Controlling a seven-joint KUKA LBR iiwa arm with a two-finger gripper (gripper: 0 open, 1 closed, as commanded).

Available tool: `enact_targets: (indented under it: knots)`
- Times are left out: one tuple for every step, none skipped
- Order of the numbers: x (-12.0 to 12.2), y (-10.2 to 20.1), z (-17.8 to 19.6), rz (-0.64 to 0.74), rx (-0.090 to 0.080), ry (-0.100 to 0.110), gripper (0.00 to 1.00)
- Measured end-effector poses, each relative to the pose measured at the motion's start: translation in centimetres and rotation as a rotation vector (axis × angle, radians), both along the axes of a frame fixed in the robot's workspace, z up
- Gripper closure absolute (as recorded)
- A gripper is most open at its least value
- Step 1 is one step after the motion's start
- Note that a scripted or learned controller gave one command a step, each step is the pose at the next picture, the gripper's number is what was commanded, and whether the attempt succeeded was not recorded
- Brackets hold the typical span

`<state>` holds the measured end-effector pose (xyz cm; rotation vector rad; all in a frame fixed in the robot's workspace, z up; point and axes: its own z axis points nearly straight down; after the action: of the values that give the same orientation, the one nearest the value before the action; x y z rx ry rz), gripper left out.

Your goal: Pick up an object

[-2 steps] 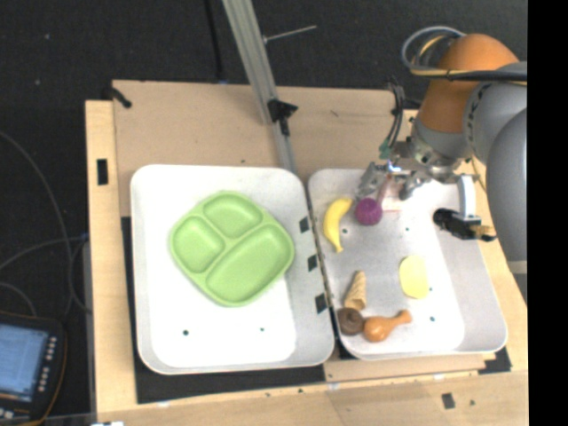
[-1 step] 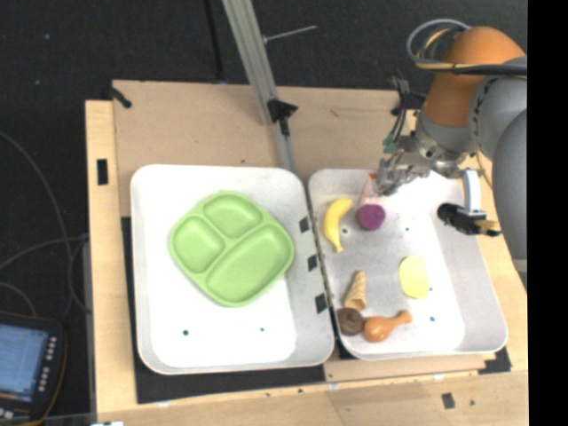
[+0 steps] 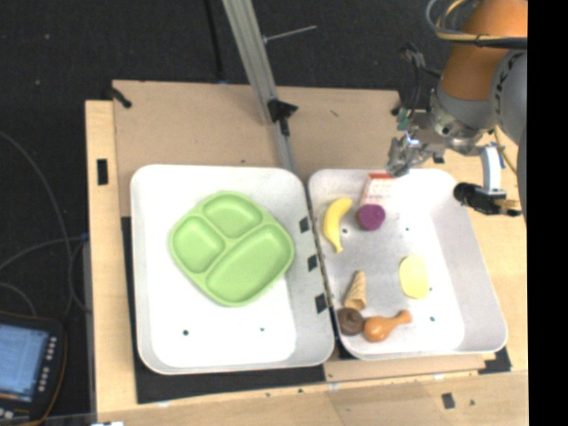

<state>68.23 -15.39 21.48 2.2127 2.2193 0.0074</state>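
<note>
Objects are gathered in the right white bin (image 3: 461, 238): a yellow banana (image 3: 335, 223), a purple cylinder (image 3: 371, 216), a small white-and-red carton (image 3: 379, 187). Above its far edge the gripper (image 3: 401, 162) is poised; the jaws' state cannot be told.

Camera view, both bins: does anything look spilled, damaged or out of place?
Nothing stands out. The green divided plate lies flat in the left bin. The banana, purple object, yellow piece, cone and orange piece all lie inside the right bin.
</note>
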Motion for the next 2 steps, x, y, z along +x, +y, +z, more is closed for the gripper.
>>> enact_targets:
  knots:
    - [0.6, -0.1, 6.5, 0.0, -0.001, -0.001, 1.0]
    - [0.7, -0.2, 8.4, 0.002, 0.001, 0.005, 1.0]
